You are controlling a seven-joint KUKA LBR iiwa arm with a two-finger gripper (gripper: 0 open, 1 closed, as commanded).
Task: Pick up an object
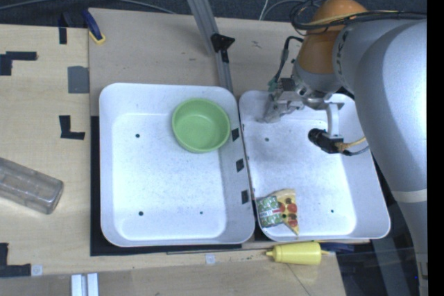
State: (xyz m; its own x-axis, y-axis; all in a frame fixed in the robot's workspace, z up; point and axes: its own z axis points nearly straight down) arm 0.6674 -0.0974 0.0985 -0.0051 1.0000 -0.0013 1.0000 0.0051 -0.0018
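A green bowl (201, 125) sits upright in the left bin (125, 218), near its back right corner. A small printed snack packet (279, 209) lies at the front left of the right bin (347, 218). My gripper (272, 111) hangs low over the back left part of the right bin, close to the bin floor. It is well apart from both the bowl and the packet. Nothing shows between its fingers.
A yellow bottle (298, 253) lies on the bench just in front of the right bin. A clear plastic container (26, 185) rests on the bench at far left. A grey pole (201, 7) slants down to the bins' back edge. Cables trail behind.
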